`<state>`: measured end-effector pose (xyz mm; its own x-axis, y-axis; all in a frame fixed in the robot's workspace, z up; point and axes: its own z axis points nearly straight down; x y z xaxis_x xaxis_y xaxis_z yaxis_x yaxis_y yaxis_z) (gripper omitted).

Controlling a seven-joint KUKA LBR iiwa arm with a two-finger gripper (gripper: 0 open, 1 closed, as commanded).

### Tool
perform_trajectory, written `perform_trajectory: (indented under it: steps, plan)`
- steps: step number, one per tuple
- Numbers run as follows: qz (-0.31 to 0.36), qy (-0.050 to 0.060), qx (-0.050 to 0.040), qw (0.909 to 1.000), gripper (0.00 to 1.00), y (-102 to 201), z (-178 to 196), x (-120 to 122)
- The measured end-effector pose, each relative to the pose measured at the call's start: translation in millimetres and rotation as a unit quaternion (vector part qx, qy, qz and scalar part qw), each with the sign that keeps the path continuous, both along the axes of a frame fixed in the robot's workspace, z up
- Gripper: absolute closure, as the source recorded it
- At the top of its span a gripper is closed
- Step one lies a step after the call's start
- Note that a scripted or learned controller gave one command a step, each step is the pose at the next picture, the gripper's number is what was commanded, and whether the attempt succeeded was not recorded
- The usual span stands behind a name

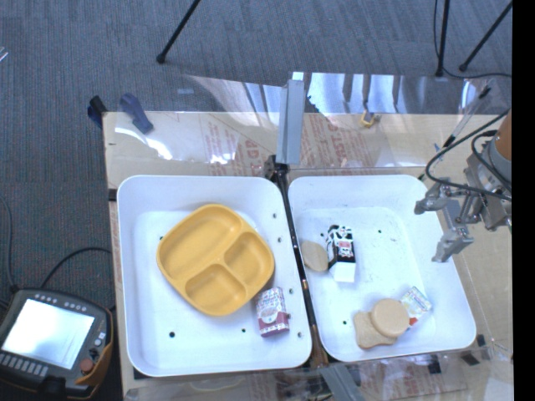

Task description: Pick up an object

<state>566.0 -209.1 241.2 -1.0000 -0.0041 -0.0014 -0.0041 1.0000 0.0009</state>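
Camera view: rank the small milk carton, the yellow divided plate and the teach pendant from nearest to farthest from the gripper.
From the gripper:
1. Small milk carton, middle of the right bin.
2. Yellow divided plate, in the left bin.
3. Teach pendant, on the floor at far left.

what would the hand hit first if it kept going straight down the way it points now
Probably the bare white floor of the right bin, near its right wall. The hand points down there, clear of the small clear packet, though depth is hard to judge.

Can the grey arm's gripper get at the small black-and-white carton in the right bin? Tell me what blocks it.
Probably yes. The gripper hovers at the right bin's right edge, and bare floor lies between it and the small black-and-white carton. Only a tan oval piece lies close on the carton's far side.
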Motion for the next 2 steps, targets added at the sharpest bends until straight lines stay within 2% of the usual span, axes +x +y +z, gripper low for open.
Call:
perform_trajectory:
  steps: [1,2]
  plan:
    - [0.004,0.005,0.0019,1.0000,0.00,56,-155,6]
    - [0.008,-0.001,0.0003,1.0000,1.00,58,-140,10]
